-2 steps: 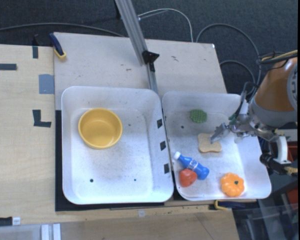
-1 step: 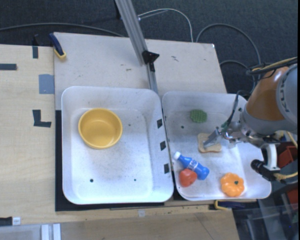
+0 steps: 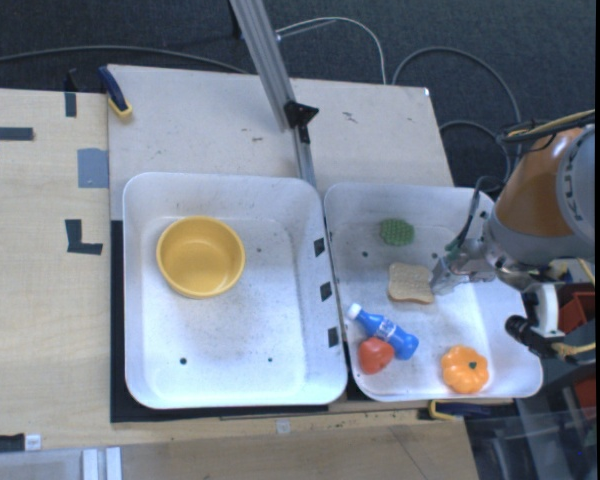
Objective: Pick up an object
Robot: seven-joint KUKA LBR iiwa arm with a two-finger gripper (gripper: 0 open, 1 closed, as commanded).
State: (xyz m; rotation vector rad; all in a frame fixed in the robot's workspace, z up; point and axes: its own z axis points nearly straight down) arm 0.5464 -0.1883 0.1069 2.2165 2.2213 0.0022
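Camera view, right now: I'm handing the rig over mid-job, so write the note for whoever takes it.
Gripper: low in the right bin, at the right edge of the bread slice; finger state unreadable, nothing visibly held.
Right bin also holds a green lump, blue bottle, red item and orange pumpkin.
Left bin: yellow bowl.
Done: approach. Left: grasp and lift an object.

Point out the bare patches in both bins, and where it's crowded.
Left bin: bare floor right of and below the yellow bowl. Right bin: bare strip left of the green piece. Crowded among bread slice, gripper, blue bottle, red piece, orange pumpkin.
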